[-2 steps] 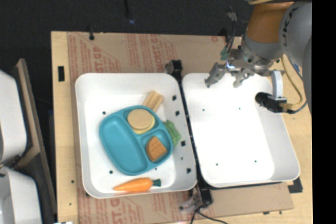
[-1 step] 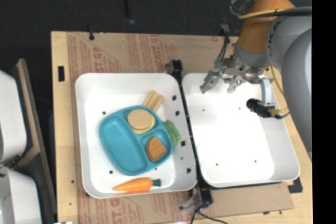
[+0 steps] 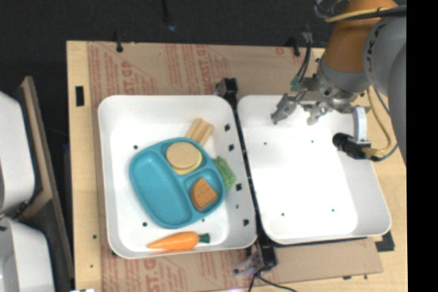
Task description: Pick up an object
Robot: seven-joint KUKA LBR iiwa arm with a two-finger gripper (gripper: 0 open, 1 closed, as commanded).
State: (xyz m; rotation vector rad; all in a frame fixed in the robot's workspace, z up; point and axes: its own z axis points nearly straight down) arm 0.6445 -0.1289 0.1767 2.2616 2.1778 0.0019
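Arm: grey, with an orange band point(image 3: 350, 37), reaching in from the far right.
Gripper point(image 3: 298, 113): over the far edge of the right bin point(image 3: 321, 215); its two fingers point(image 3: 280, 113) stand apart with nothing between them.
Left bin point(image 3: 116, 147): holds all the objects listed below.
Blue tray point(image 3: 161, 191): a divided dish in the middle of the left bin.
Round biscuit point(image 3: 185, 156): in the tray's far compartment.
Brown waffle piece point(image 3: 204, 194): in the tray's right compartment.
Wooden block point(image 3: 200, 130): just beyond the tray's far rim.
Green piece point(image 3: 226, 174): against the tray's right side.
Carrot point(image 3: 174, 241): lying along the near wall.
Bench point(image 3: 157, 68): pale wood with red-printed card beneath both bins.
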